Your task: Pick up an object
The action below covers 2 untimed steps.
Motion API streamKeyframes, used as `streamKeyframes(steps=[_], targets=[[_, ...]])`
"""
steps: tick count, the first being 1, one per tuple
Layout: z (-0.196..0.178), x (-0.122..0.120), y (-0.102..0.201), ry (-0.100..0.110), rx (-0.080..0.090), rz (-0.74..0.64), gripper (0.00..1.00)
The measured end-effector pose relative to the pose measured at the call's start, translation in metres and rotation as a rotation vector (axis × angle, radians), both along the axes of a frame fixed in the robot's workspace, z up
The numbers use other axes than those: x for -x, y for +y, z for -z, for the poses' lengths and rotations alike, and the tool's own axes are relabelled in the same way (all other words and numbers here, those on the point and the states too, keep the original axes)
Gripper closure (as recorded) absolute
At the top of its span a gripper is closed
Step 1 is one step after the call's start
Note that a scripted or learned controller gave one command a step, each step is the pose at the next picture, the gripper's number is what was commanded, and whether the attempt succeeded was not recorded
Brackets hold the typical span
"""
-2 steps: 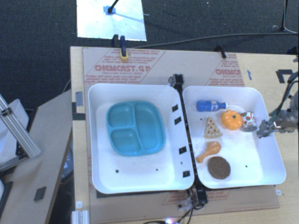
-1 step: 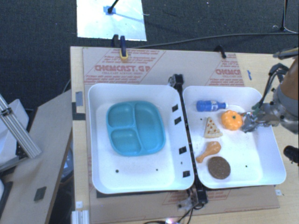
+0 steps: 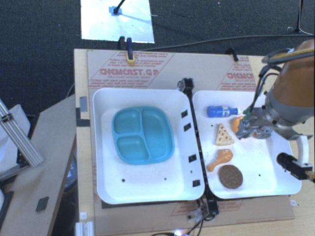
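The right bin (image 3: 266, 181) holds a blue bottle (image 3: 221, 111) lying on its side, a pizza slice (image 3: 224, 134), an orange drumstick (image 3: 220, 159) and a round brown patty (image 3: 230, 176). A small orange piece (image 3: 236, 123) lies between the bottle and the arm, partly hidden. My gripper (image 3: 248, 128) hangs low over the right bin's upper middle, right beside that orange piece and just right of the pizza slice. The grey wrist and orange arm body cover the bin's upper right.
The left bin (image 3: 108, 181) holds a blue divided plate (image 3: 142, 134). A black clip rail (image 3: 193, 136) runs between the two bins. Cables (image 3: 275, 58) loop above the arm at the top right. A black fitting (image 3: 291, 164) sits at the right bin's rim.
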State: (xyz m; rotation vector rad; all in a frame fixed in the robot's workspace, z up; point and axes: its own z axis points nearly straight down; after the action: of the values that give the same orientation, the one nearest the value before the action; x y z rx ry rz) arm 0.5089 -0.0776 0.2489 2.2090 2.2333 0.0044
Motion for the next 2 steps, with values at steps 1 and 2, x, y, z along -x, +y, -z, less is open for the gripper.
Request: streamKeyframes(steps=[1,2], targets=[[-0.006,-0.017,0.051,-0.001,0.0,0.0,1.0],[-0.009,-0.027,0.099,-0.001,0.0,0.001,1.0]])
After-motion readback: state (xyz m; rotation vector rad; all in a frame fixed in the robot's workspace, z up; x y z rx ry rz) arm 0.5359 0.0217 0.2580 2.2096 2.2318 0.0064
